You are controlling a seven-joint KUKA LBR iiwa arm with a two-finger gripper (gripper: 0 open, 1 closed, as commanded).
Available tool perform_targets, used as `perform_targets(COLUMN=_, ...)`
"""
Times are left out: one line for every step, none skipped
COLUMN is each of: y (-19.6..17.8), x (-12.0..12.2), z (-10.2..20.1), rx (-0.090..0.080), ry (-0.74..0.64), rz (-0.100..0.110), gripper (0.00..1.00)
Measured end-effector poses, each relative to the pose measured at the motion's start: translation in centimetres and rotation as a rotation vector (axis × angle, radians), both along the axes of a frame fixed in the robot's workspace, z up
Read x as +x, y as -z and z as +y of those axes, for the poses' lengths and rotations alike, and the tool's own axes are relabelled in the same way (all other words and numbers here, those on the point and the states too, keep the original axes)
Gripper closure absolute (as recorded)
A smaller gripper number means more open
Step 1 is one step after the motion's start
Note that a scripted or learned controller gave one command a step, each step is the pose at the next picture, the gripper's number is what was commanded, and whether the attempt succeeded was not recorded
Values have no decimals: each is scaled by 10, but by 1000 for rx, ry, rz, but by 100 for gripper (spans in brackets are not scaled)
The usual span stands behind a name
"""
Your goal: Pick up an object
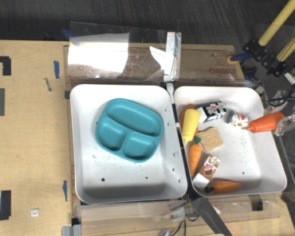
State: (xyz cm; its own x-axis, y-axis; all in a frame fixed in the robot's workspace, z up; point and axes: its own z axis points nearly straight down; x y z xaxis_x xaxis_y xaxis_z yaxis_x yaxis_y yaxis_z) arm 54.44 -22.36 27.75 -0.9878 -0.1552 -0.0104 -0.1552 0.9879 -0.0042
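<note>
Where the right bin point(273, 173) meets the frame's right edge, the gripper point(289, 124) is barely visible — its state cannot be told; perhaps an orange carrot point(263, 124) lies beside it.

Blurred grey arm point(289, 125) reaches in low at the right edge.

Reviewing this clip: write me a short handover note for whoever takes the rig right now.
Hand: at the right rim of the right white bin, behind the arm's orange band; holding nothing that I can see.
Things: teal three-compartment plastic tray lies alone in the left white bin. The right bin holds a yellow banana-shaped toy, a tan cracker-like square, two orange carrot toys, a black-and-white item and a small printed packet.
Done: nothing lifted.
Left: pick up one object.
</note>
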Motion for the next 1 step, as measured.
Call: perform_targets(y=48, x=18, z=50, rx=6, ry=22, rz=12, gripper=100)
